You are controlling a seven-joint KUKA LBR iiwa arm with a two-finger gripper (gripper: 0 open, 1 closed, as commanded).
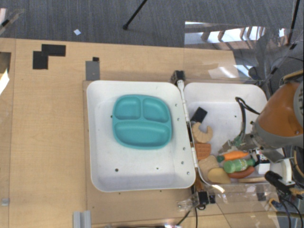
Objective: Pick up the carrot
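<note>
Carrot (236, 155) lies in the right bin (223, 96), near its front right corner, packed into a pile: green bottle-shaped thing (239, 165) just below and touching it, red-brown piece (241, 174) under that, yellowish potato-like lump (217, 175) to the left, tan croissant-looking piece (203, 134) and waffle-like square (203, 150) further left. Left bin (99, 175) holds a teal divided plate (141, 121), well apart from all this.

My arm (284, 115) comes in from the right, orange band above the pile; the hand (247, 144) sits just beside the carrot's right end. I cannot tell if it is apart or together, it's too cluttered there.

Risks as I judge them: the clutter is tight, so I may close on the green thing instead, or take both. The carrot may roll or slip off sideways. A dark cable (241, 109) loops near the wrist and could snag.
</note>
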